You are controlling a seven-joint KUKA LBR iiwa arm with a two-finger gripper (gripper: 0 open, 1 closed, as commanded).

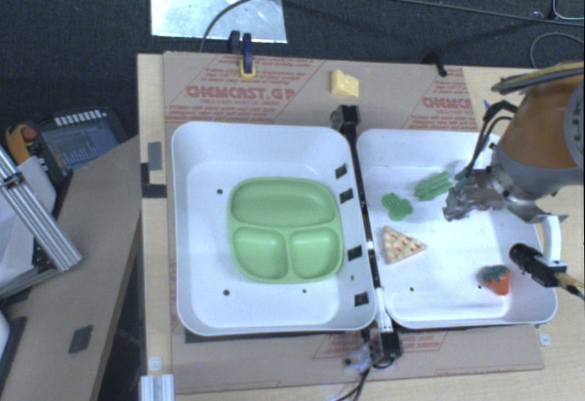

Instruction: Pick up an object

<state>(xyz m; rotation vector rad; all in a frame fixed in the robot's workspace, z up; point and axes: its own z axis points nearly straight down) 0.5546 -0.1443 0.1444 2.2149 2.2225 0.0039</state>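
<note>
My gripper (460, 201) hangs low over the right bin (430, 308), near its upper right part. A long green toy vegetable (432, 185) lies just to its left, close to the tip or touching it; I cannot tell which. A small green leafy piece (396, 205) sits further left. Below these lies a pizza slice (400, 245). An orange-red toy fruit (495, 279) rests near the bin's lower right corner.
The left bin (196, 299) holds a green divided plate (281, 229). A yellow cheese wedge (345, 83) lies on the cardboard behind the bins. The black divider (358, 207) runs between the two bins. The arm's grey and orange body (544, 139) overhangs the right bin's right side.
</note>
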